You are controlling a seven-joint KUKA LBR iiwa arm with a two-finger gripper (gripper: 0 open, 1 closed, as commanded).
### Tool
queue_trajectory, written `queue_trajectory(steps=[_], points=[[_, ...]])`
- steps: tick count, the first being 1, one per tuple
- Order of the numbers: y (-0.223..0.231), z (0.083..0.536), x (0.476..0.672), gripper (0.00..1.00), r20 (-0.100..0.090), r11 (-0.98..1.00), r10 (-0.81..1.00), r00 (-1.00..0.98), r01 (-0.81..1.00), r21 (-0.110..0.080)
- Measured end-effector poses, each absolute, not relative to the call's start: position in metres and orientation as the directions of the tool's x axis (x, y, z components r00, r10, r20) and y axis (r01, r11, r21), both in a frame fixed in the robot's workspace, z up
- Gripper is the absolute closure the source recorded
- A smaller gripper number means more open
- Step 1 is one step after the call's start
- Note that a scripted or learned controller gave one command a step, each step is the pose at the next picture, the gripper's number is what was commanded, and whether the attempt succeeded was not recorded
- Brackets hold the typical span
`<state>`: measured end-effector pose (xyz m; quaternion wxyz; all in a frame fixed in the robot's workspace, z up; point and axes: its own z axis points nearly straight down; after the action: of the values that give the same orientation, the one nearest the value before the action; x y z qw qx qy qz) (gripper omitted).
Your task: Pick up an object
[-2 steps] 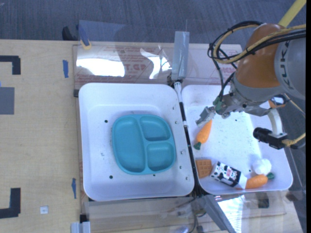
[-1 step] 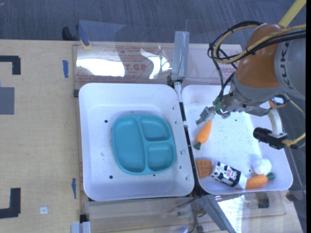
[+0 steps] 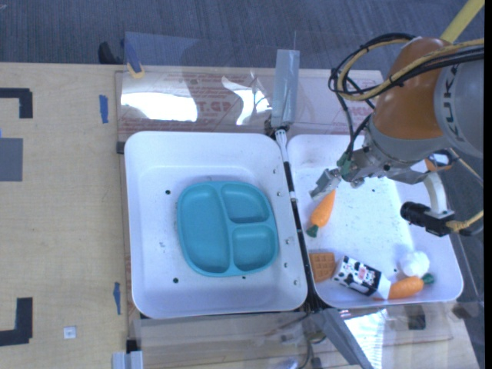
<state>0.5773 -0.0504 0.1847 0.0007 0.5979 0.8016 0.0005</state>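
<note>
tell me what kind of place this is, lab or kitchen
Most likely a robotics lab bench set up for pick tests. An industrial arm reaches over two white bins, one holding a teal divided tray, the other toy carrots and small props.

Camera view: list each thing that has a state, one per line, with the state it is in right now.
end effector: over the right bin, just above the carrot, nothing seen held
carrot: lying loose in the right bin
second carrot: lying at the bin's near right corner
waffle: flat on the bin floor
blue divided plate: flat in the left bin
</note>
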Motion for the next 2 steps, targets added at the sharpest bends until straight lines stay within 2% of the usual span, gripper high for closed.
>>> queue_trajectory(steps=[1, 2], points=[[-0.030, 0.184, 0.540, 0.00, 0.002, 0.380, 0.925, -0.380, 0.925, -0.003], [-0.060, 0.185, 0.559, 0.00, -0.002, 0.485, 0.874, -0.485, 0.874, 0.001]])
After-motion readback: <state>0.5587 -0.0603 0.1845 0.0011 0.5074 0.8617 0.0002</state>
